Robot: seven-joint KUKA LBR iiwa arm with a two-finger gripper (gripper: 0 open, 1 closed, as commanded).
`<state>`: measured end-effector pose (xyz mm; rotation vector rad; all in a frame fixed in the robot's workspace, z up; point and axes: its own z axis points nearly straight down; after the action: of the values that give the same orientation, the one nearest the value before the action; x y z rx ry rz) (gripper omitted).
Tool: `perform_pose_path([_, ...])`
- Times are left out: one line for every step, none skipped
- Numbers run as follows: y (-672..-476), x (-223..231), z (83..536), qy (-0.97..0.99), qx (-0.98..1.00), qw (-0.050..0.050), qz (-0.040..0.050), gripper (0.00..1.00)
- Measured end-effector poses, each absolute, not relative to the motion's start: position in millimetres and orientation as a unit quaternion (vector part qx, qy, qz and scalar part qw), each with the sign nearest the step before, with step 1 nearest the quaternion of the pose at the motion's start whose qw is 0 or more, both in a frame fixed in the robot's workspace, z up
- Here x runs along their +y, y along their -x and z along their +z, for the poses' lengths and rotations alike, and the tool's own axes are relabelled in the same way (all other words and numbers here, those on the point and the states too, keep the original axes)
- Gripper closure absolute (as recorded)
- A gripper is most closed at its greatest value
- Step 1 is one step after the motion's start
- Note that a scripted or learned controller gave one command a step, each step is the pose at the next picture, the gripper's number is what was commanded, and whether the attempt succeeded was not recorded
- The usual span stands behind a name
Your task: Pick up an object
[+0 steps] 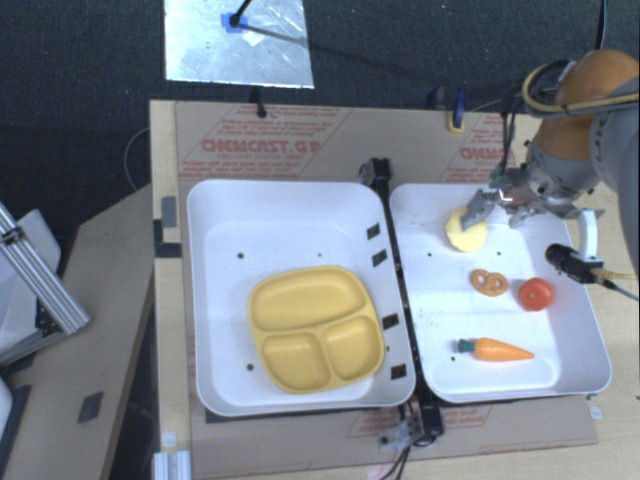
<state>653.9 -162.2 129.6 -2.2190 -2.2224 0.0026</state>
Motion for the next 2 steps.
perform_pose_path([-653.8,-162,82,0.706,-0.708,0.000,0.0004,0.00])
perform_pose_path([-656.2,-162,97,0.705,-0.709,-0.003,-0.0014,1.00])
